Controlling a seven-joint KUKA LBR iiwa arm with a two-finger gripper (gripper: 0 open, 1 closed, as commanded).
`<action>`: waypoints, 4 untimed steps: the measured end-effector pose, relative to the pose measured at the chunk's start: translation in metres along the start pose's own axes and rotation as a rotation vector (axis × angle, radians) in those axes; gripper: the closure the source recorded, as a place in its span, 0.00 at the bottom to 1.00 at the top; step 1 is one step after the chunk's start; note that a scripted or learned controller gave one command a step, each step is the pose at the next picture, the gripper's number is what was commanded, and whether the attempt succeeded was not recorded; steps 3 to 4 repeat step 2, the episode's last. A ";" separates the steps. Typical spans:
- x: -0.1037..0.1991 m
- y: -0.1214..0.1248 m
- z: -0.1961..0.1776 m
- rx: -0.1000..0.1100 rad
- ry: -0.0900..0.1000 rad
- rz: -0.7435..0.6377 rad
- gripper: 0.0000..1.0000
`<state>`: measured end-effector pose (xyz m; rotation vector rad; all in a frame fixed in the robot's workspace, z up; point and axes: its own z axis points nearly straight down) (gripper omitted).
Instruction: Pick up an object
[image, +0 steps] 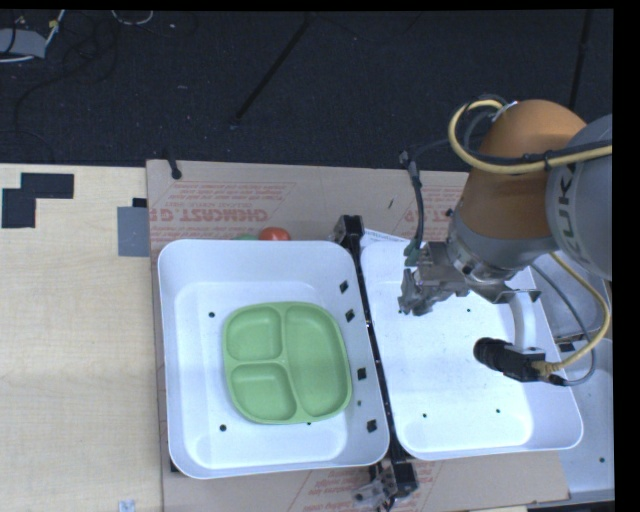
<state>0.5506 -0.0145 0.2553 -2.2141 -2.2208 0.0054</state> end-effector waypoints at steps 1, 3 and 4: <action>0.054 -0.008 0.019 0.000 0.000 0.000 1.00; 0.117 -0.017 0.025 0.000 0.001 -0.002 1.00; 0.117 -0.017 0.025 0.000 0.001 -0.002 1.00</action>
